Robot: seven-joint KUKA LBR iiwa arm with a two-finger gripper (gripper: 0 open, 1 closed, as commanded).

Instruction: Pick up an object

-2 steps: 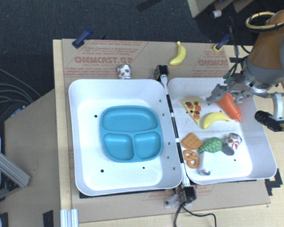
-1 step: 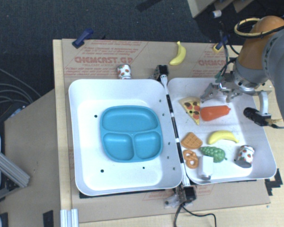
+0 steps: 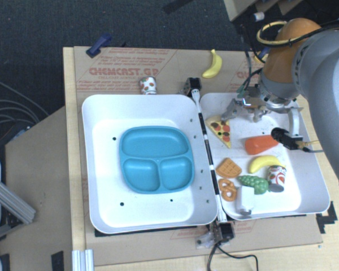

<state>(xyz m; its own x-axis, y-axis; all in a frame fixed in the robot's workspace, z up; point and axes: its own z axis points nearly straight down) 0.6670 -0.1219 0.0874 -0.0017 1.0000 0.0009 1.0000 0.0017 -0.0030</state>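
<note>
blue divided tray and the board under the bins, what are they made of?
Blue tray: looks like moulded plastic, matte to satin, with an even colour, rounded compartment walls and a soft sheen. Board: likely cardboard or paper-faced sheet, matte tan with red print; its edges don't settle which.

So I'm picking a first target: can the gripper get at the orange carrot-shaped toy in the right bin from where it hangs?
Probably yes. The gripper hangs over the right white bin's far end, and the orange carrot-shaped toy lies just nearer the camera with open floor around it, apart from the pizza slice toy.
</note>
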